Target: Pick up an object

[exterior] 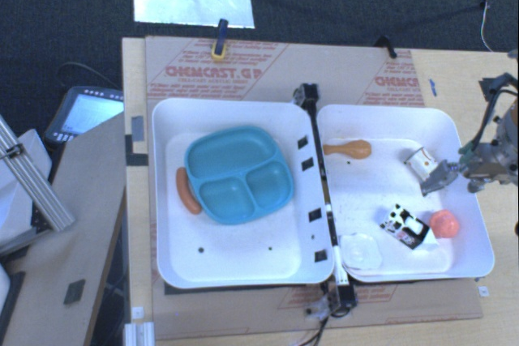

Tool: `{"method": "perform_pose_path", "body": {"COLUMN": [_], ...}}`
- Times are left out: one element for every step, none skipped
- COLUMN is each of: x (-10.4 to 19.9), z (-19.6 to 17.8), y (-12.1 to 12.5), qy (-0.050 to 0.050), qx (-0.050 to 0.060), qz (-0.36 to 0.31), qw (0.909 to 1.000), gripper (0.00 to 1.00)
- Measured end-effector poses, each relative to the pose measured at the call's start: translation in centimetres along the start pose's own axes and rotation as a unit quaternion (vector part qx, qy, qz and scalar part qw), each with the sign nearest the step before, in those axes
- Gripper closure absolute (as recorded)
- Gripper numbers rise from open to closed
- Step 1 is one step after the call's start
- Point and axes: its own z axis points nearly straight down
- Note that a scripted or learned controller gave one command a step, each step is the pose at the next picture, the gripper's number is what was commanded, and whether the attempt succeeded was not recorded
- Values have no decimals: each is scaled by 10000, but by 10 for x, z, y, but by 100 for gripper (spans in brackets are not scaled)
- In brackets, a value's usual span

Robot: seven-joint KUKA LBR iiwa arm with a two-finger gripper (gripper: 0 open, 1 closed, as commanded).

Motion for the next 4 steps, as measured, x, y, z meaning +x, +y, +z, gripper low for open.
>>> {"method": "perform_pose_path", "body": {"x": [1, 4, -2, -5], "z": [-5, 37, 97, 154], "y": [2, 2, 0, 8], "qy": [-12, -6, -4, 15], "qx": [-55, -43, -30, -49], "qz": [-16, -6, -1, -4], "qw": [10000, 10000, 10000, 10000], "gripper": [0, 0, 0, 0]}}
